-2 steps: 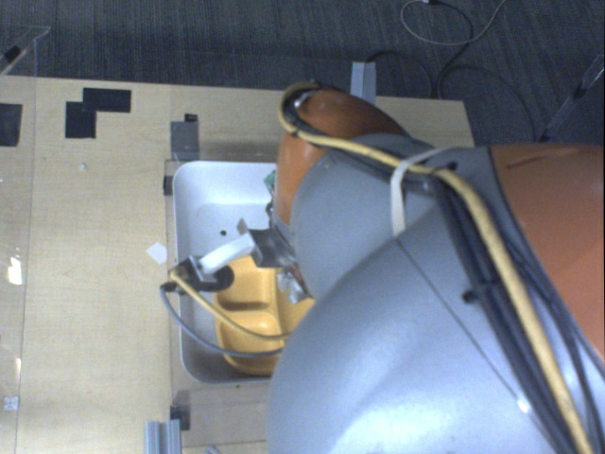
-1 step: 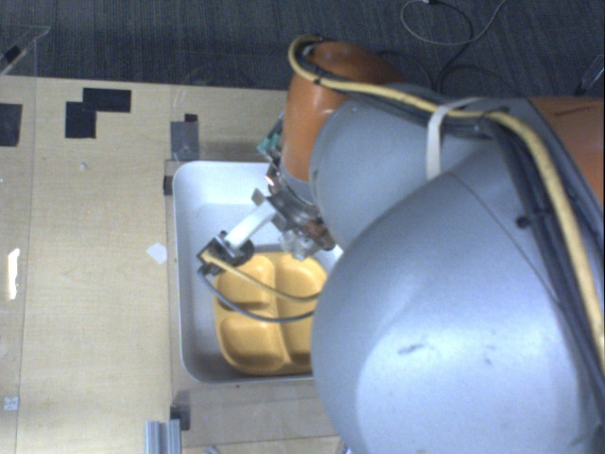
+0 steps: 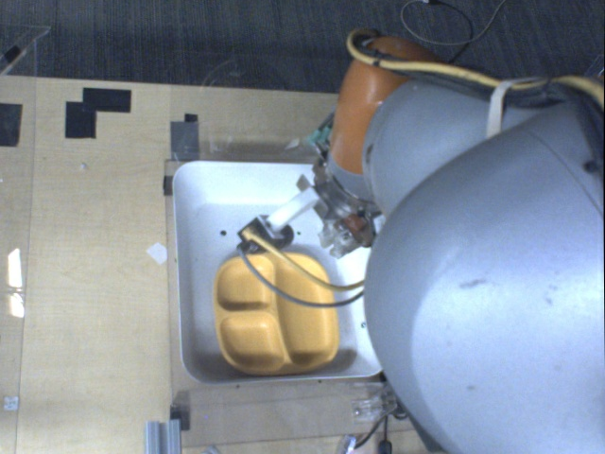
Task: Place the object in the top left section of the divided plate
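camera view shows the yellow divided plate [image 3: 279, 324] in the white bin [image 3: 194, 253]: glossy, round-cornered, three shallow sections, likely stiff, light, slick plastic. the gripper [image 3: 342, 227] hangs just past the plate's upper right corner. whether it is wide or closed cannot be told. the object cannot be made out, so its handling and hold stay unjudged.

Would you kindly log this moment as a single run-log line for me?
arm: over white bin | gripper: near upper-right edge of yellow divided plate | grasp: cannot tell
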`<state>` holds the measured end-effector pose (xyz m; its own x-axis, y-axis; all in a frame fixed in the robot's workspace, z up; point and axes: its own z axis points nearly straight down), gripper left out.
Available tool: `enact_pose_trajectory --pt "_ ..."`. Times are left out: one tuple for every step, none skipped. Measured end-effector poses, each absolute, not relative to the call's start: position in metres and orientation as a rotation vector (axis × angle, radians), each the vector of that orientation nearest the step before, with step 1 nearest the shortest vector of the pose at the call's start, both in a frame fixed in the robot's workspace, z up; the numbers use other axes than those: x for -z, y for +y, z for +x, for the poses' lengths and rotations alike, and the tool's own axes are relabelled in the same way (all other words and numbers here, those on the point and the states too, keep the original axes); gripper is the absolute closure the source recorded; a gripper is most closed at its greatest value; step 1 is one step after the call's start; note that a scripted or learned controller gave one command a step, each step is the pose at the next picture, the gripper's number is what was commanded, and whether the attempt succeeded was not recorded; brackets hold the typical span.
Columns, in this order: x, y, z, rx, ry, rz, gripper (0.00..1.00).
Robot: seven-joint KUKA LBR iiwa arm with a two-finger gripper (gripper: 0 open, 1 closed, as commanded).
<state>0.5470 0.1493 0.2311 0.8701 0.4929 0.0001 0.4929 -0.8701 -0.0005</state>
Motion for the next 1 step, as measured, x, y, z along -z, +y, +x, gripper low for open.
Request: enact_pose_trajectory --pt "-0.1830 0.1864 0.4866 0.000 -0.644 -3.073 1.00"
